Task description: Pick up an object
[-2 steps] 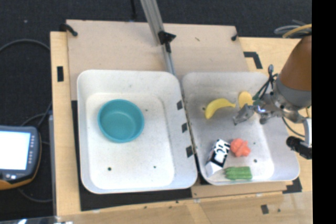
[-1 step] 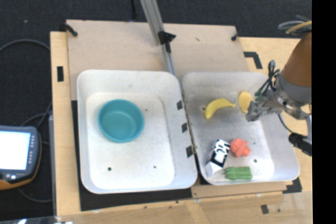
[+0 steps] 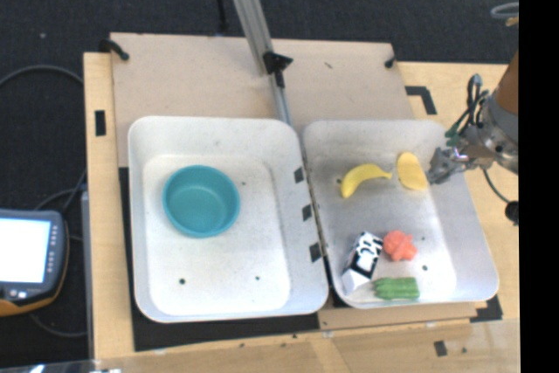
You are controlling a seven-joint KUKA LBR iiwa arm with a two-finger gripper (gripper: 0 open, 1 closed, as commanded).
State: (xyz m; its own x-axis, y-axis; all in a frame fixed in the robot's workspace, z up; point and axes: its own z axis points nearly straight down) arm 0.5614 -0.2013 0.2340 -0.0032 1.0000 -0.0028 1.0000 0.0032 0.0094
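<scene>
Camera view: gripper (image 3: 442,163) hovering at right bin (image 3: 472,214) edge, just beside yellow lemon-shaped piece (image 3: 411,171), seemingly lining up a grasp; finger state I cannot tell; banana (image 3: 363,179) lying alongside, nothing lifted yet

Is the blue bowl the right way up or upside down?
Right way up. The blue bowl shows its hollow inside and rim, sitting in the left bin.

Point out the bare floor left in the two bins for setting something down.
Left bin: free right of and below the teal bowl. Right bin: a bare strip between the banana and the red toy; its lower edge is crowded.
</scene>
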